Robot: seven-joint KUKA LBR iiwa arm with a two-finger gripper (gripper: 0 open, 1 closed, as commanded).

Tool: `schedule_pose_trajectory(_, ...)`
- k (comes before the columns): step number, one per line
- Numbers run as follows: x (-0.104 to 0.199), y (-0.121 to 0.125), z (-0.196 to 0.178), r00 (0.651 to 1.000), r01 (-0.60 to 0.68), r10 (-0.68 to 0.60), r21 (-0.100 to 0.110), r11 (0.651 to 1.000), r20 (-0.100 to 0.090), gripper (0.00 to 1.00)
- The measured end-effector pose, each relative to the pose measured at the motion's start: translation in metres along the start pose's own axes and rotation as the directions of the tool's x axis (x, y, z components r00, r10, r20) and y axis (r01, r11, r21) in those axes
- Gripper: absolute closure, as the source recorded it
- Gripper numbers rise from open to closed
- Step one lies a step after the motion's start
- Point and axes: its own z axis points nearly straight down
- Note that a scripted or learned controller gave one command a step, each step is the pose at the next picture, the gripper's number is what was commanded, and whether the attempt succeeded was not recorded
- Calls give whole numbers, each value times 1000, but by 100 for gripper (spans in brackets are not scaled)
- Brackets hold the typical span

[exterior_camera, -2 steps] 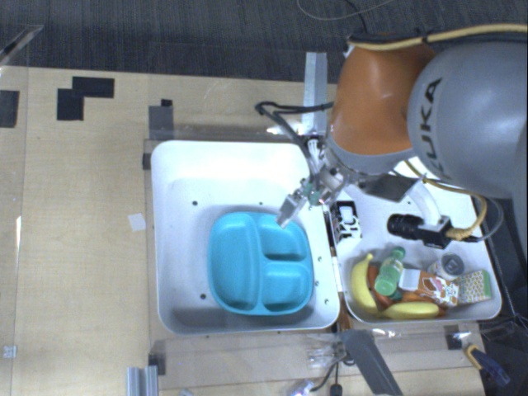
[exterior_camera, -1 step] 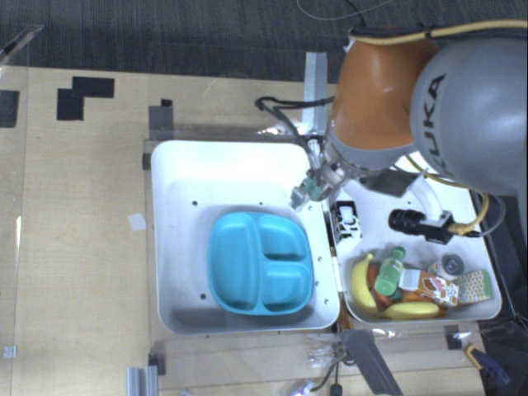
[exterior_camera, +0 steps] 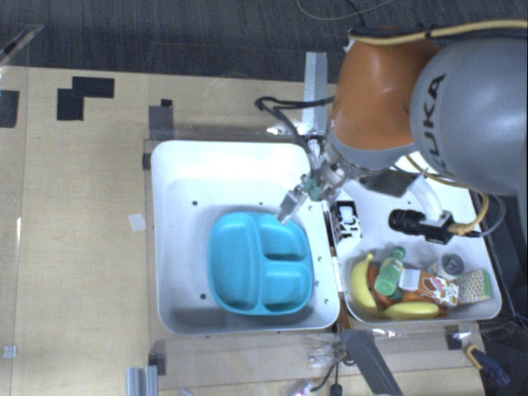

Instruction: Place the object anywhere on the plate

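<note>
The arm [exterior_camera: 429,97] reached in over the left bin [exterior_camera: 177,180], with the gripper [exterior_camera: 290,206] poised just above the far right corner of the blue plate [exterior_camera: 260,262]. The fingers [exterior_camera: 287,210] appeared drawn close together at a narrow tip; whether anything small was pinched between them could not be told, and no object was plainly visible there. The plate lay directly below and toward the near side of the gripper, its large compartment down and to the left, its two small compartments immediately beneath the tip. The right bin [exterior_camera: 487,308], down and to the right of the gripper, held the candidate objects: a banana [exterior_camera: 363,287], a green bottle [exterior_camera: 388,275] and a printed carton [exterior_camera: 437,289], all crowded and touching one another.

If an object was held, the step would be best done by moving the tip a little farther over a compartment floor, away from the raised rim, lowering until nearly touching, then releasing. If nothing was held, the gripper would need to return to the right bin and take the most exposed item.
</note>
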Motion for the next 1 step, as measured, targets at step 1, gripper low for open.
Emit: schedule_pose_trajectory(1, -1, 3, -8, 1000, 5, -5, -1, 1000, 2, 100)
